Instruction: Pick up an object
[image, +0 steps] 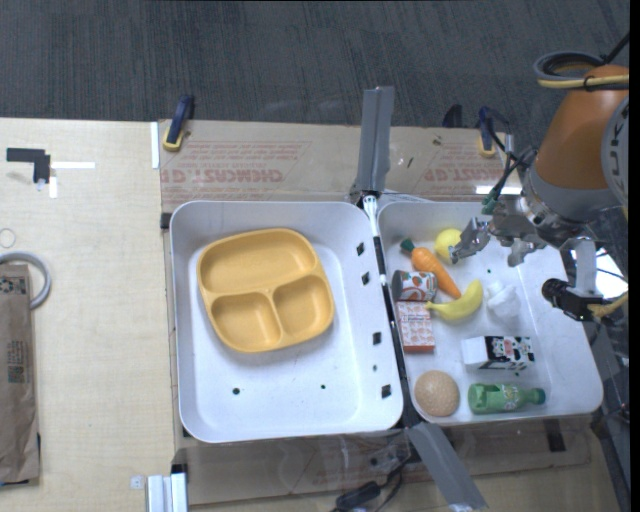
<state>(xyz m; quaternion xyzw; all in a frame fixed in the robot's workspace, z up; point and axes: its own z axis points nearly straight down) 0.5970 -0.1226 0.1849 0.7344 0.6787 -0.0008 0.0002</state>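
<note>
Overhead, the arm (585, 130) bends in from the right, its gripper (495, 238) spread open and holding nothing above the right bin (575, 385), just beside the lemon (448, 240) and carrot (436, 270).
</note>
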